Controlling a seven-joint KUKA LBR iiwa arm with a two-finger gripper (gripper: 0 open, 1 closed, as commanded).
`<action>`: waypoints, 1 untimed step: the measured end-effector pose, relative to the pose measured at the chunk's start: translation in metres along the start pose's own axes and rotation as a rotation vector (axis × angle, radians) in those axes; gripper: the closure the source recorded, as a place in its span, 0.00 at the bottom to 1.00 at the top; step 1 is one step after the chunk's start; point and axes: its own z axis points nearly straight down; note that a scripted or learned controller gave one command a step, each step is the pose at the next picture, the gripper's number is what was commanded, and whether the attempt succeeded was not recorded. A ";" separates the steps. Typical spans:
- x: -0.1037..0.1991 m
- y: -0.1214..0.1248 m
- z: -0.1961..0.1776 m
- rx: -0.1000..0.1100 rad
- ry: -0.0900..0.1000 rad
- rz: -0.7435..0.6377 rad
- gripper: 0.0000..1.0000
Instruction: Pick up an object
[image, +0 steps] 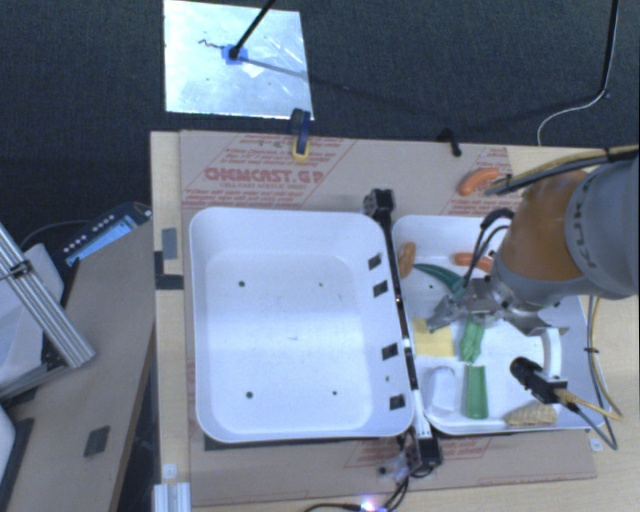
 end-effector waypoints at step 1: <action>0.013 -0.031 0.002 -0.028 -0.008 0.001 0.00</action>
